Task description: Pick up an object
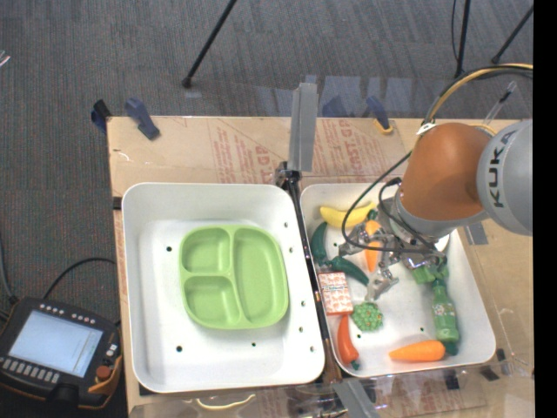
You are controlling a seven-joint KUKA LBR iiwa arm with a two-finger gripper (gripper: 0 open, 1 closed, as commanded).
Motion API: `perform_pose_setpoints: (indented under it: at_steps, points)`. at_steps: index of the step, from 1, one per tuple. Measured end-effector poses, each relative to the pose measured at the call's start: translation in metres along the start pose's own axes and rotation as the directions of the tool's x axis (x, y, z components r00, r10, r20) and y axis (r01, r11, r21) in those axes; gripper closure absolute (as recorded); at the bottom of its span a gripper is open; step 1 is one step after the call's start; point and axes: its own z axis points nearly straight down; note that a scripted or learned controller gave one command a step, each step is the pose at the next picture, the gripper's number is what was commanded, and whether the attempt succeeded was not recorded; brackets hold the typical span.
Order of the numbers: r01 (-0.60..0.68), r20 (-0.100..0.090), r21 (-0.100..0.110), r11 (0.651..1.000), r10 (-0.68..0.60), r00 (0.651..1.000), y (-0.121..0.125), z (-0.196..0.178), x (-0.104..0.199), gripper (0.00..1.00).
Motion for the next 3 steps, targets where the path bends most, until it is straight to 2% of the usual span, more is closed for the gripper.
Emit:
perform_pose_setpoints:
  at_steps: [1, 2, 3]
  points:
    - [0.002, 0.003, 0.0, 1.0, -0.002, 1.0, 0.001, -0.011, -0.002, 1.0]
    - [0.106, 0.012, 0.007, 0.994, -0.107, 0.994, 0.046, -0.135, -0.054, 1.0]
    - [0.464, -0.004, -0.005, 0.886, -0.464, 0.886, 0.02, -0.024, -0.031, 1.0]
